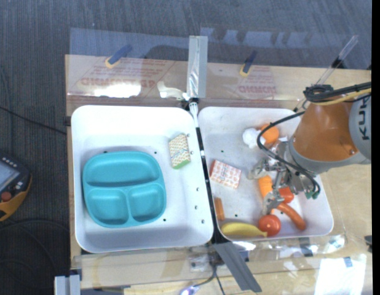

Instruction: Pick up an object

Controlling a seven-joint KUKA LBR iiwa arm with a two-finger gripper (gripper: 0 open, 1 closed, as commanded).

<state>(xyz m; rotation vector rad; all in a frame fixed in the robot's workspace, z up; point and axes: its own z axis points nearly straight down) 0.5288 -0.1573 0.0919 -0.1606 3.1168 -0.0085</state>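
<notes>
Down in the right white bin (313, 158), near side, my gripper (277, 196) hangs over a small red tomato-shaped toy (285, 195) beside an orange carrot piece (265, 185). Can't tell if jaws are spread or pinching, tbh. Best bet imo: drop straight, centre on it, avoid neighbours.

Arm (328, 134) in from right, wrist bent down, claw (277, 192) low, pointing downward.

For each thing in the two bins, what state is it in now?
Teal tray: upright, in left bin, nothing in its compartments.
Sponge: flat, beside the tray.
Patterned packet: flat, in right bin.
Banana: lying at the near wall.
Tomato: beside the banana.
Gripper: low over the right bin's toys.
</notes>
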